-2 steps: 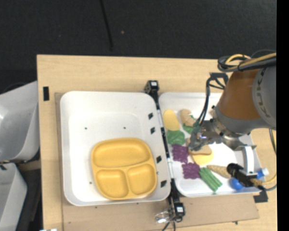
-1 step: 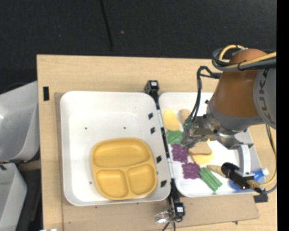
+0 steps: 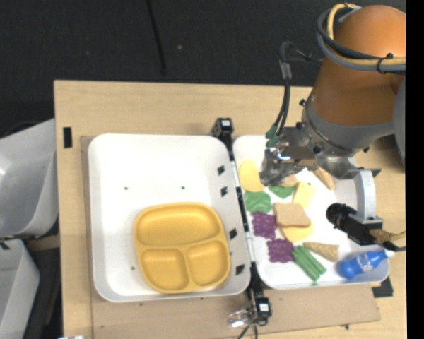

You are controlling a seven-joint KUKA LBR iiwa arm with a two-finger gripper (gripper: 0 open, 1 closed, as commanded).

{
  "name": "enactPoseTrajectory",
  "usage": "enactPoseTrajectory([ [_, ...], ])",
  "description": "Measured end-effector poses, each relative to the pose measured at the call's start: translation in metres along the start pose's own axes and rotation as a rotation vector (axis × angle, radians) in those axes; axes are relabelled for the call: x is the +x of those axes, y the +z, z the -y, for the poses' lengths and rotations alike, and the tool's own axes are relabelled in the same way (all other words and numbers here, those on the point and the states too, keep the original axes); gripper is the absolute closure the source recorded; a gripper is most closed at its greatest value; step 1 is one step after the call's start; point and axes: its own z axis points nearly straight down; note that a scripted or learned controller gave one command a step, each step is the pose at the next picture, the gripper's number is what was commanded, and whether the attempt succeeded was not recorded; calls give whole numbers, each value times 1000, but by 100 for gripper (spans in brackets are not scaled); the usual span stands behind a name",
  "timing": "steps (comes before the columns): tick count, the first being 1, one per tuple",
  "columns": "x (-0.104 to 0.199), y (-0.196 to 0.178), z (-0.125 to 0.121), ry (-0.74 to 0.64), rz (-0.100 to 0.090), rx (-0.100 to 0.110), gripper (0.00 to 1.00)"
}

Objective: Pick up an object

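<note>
My gripper (image 3: pixel 275 169) hangs low over the back of the right bin (image 3: pixel 291 281), just above a yellow piece (image 3: pixel 250 176) and a green leafy piece (image 3: pixel 258 201). Around it lie toy foods: a tan bread slice (image 3: pixel 292 215), a pale yellow piece (image 3: pixel 304 193), two purple grape bunches (image 3: pixel 264 224) (image 3: pixel 280 250), a green pod (image 3: pixel 308 263), a tan wedge (image 3: pixel 322 249) and a blue bottle (image 3: pixel 360 264). Nothing is visibly lifted off the bin floor.
The left bin (image 3: pixel 113 182) holds a yellow divided plate (image 3: pixel 181 246) at its front. The divider between the bins (image 3: pixel 239 210) runs close to the left of the gripper. Bare bench wood (image 3: pixel 162 108) shows behind both bins.
</note>
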Motion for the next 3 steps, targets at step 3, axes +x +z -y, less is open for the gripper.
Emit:
enactPoseTrajectory([
  [3, 25, 9, -51, 2, 0, 6, 100],
])
